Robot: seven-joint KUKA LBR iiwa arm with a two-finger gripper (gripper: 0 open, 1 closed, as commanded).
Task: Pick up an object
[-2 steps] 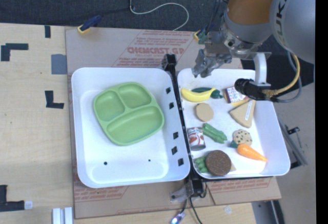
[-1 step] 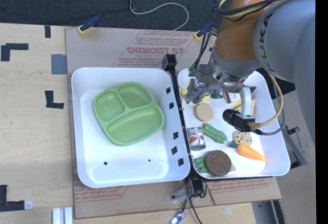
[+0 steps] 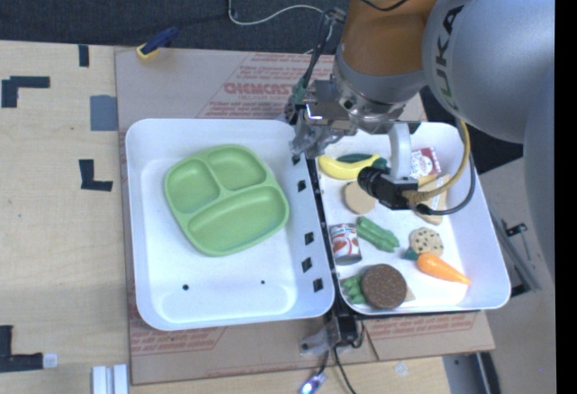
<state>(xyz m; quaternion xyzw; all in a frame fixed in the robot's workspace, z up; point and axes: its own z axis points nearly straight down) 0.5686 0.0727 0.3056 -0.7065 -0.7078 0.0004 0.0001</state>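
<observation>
The arm is seen reaching in over the right bin [image 3: 491, 288], its orange band above the wrist lying over that bin's far edge. The gripper [image 3: 306, 138] is placed low at the divide between the two bins, near their far end; whether it is apart or together cannot be told, since it is small, dark and partly masked by the wrist.

Just to the right of the gripper, a yellow banana [image 3: 335, 169] is laid in the right bin, with a green piece against its far end. Beyond the banana, further from the gripper, a red-and-white packet [image 3: 425, 163] is seen. Nearer the camera than the gripper, and to its right, are set a small can [image 3: 344, 242], a green pepper [image 3: 377, 233], a cracker-like piece [image 3: 425, 242], an orange carrot [image 3: 442, 269] and a brown round patty [image 3: 384, 286]. None of these is touched by the gripper.

To the gripper's left, in the left bin [image 3: 144, 203], a green divided plate [image 3: 227, 198] is laid flat, well apart from it.
</observation>
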